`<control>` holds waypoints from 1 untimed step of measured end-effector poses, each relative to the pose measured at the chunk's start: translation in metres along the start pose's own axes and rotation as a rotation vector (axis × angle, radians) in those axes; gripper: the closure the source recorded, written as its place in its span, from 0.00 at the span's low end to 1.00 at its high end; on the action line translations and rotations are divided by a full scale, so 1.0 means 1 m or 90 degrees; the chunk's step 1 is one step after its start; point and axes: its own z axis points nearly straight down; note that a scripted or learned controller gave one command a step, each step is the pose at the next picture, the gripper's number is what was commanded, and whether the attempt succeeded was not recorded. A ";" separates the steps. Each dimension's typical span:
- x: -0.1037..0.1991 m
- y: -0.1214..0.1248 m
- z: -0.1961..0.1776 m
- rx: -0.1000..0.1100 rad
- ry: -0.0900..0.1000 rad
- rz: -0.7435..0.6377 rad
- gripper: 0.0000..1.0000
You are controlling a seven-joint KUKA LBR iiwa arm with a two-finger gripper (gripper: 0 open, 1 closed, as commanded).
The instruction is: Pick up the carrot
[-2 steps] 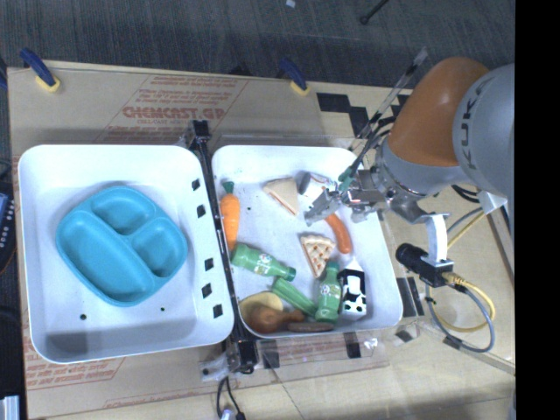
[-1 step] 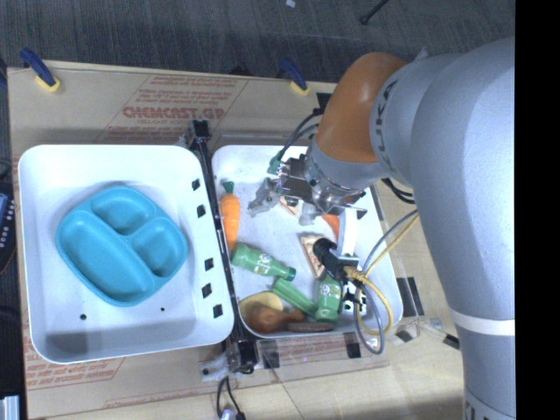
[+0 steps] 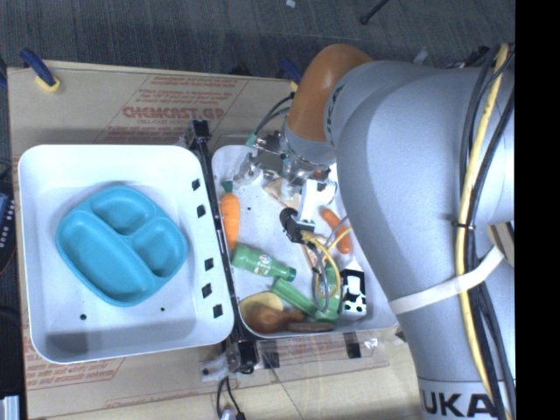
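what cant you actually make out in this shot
- Gripper, camera view: tangled in cables and wrist hardware; whether it is open or shut is unreadable.
- Right bin, camera view: its right part is covered by the grey arm.
- Second orange item: partly behind the arm, identity unclear; the carrot by the divider is plain.
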 end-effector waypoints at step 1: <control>-0.007 -0.013 0.007 0.015 -0.003 0.156 0.00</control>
